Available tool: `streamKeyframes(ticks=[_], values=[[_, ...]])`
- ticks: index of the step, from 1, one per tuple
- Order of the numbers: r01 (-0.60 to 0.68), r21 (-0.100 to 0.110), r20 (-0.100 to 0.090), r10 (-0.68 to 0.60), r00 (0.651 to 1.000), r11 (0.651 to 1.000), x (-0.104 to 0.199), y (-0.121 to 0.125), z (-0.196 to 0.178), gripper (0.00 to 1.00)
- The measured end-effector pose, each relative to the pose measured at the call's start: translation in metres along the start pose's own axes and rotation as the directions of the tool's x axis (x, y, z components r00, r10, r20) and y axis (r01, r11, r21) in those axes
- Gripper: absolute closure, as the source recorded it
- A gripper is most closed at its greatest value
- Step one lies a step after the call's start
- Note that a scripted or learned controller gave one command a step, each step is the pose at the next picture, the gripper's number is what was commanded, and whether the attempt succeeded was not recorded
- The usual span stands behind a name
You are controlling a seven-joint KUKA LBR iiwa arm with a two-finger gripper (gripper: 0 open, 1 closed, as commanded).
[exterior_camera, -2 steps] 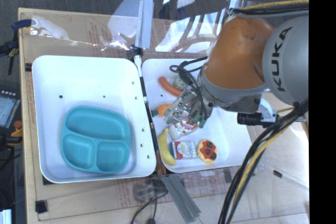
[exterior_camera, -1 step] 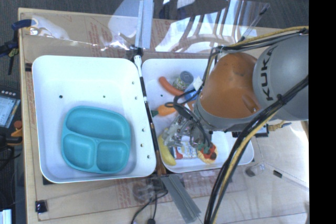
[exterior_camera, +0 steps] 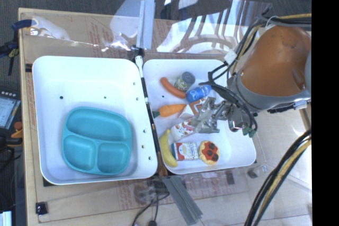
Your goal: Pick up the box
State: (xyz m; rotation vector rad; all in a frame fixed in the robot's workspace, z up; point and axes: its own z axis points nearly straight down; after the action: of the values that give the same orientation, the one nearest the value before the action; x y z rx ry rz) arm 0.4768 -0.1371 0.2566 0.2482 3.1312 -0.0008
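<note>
A small white and red box (exterior_camera: 185, 151) lies near the front of the right bin (exterior_camera: 241, 153), between a banana (exterior_camera: 167, 148) and a round red and yellow toy (exterior_camera: 210, 152). A second white and red carton (exterior_camera: 183, 128) lies just behind it, tilted. My gripper (exterior_camera: 205, 120) hangs low over the middle of the right bin, just right of that tilted carton and behind the front box. Nothing shows in its grasp. The grey and orange arm (exterior_camera: 275, 63) covers the bin's right side.
The right bin also holds a carrot (exterior_camera: 172, 110), a red sausage (exterior_camera: 172, 87), a small can (exterior_camera: 185, 81) and a blue bottle (exterior_camera: 198, 93), all crowded near the gripper. A teal divided plate (exterior_camera: 98, 140) sits in the left bin (exterior_camera: 53, 77). Cables (exterior_camera: 275, 182) hang at the right.
</note>
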Motion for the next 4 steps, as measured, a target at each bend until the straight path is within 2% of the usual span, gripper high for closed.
streamKeyframes(ticks=[1, 2, 3, 4], values=[[0.222, 0.0, 0.001, -0.222, 0.975, 0.975, 0.014, 0.092, -0.037, 1.0], [0.401, -0.002, -0.003, -0.401, 0.916, 0.916, 0.01, 0.154, 0.066, 1.0], [0.914, -0.002, 0.001, -0.914, 0.405, 0.405, -0.025, 0.143, 0.065, 1.0], [0.993, -0.003, 0.002, -0.993, 0.115, 0.115, -0.051, 0.042, 0.072, 1.0]])
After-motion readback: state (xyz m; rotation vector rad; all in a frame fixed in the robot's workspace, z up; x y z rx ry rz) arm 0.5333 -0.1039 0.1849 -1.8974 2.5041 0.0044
